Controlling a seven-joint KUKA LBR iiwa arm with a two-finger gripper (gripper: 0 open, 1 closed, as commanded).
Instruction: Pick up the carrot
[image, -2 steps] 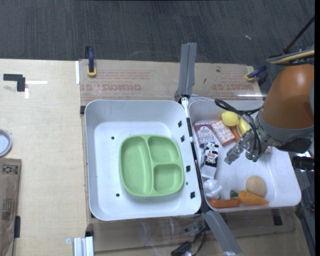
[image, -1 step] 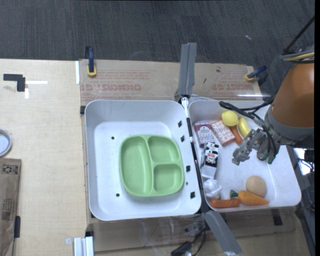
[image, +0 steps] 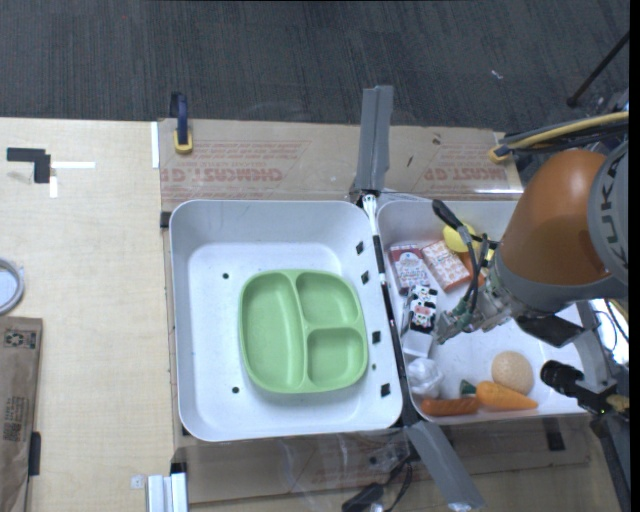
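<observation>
carrot (image: 505, 398) lies flat at 5 o'clock in right bin (image: 520, 412), beside egg (image: 512, 371) | gripper (image: 452, 325) hovers at bin centre, 10 o'clock of carrot, apart, grip state cannot tell | green plate (image: 300, 330) occupies left bin (image: 200, 300), idle

The carrot (image: 506, 398) is lying near the front wall of the right bin (image: 500, 414), so room at its 6 o'clock is running tight. An egg-like ball (image: 512, 371) is sitting just beside it at 12 o'clock, crowding a descent from there. A second orange piece (image: 449, 406) is lying at its 9 o'clock. The gripper (image: 458, 322) is hanging at about 10 o'clock, over bare floor. Small packets (image: 430, 264) are standing well apart, farther back.
</observation>
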